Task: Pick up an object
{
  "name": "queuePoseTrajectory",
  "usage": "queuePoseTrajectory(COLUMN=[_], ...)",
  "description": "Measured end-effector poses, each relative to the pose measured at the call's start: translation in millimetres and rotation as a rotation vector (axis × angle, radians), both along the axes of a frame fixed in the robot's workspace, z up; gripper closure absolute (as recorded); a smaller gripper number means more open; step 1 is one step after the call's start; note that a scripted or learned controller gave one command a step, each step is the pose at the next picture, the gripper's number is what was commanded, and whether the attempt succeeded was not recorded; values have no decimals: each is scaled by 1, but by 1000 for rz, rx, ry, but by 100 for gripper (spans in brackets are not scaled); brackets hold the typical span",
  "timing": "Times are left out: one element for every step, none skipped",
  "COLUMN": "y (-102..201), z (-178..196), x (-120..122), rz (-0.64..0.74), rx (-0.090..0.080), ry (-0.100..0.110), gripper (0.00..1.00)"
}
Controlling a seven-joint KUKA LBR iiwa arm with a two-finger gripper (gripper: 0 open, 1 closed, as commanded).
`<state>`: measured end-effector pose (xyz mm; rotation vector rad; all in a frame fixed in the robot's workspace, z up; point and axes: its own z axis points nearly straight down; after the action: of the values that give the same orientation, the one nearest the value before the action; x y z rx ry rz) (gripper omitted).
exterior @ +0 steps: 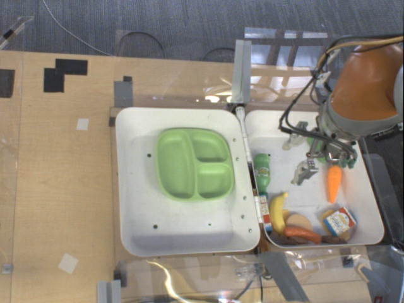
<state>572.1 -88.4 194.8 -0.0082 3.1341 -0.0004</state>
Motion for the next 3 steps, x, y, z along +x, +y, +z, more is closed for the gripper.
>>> queuePoseTrajectory(y=[-62,-102,-66], z=[-104,-105,-105], x=[6,-24,-18], rz=[-9,-173,-127], rx=[-3,-1,-1], ry=[-12,-8,-9], gripper=[0,0,0])
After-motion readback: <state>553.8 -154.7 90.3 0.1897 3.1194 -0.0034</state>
